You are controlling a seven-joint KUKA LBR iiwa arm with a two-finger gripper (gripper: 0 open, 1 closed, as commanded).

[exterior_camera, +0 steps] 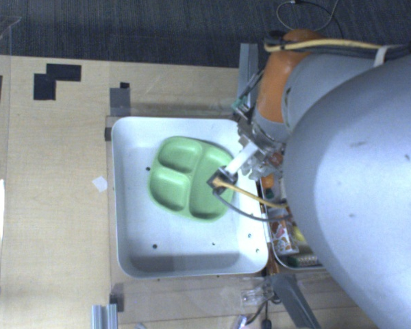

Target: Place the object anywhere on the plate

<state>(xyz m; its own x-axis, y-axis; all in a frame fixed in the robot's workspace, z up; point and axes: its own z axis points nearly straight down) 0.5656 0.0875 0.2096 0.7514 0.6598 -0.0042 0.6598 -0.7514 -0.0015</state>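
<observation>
Pale bench (55,218), white bin (144,252) cradling a green divided plate (181,177); the gripper (260,157) hangs by its right edge, presumably for placing, open or closed I cannot tell.

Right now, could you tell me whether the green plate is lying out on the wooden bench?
No, the green plate lies inside the white bin, on its floor and within its walls.

Bright, even light is flooding the white bin (133,242), nearly bleaching its floor; a soft grey shadow (185,260) is pooling along its lower wall. Inside the bin, the green plate (185,177) is showing a faint sheen. Left of the bin, a glare streak (0,204) is shining on the bench (55,252). Right of the bin, the arm (356,184) is looming blurred.
</observation>
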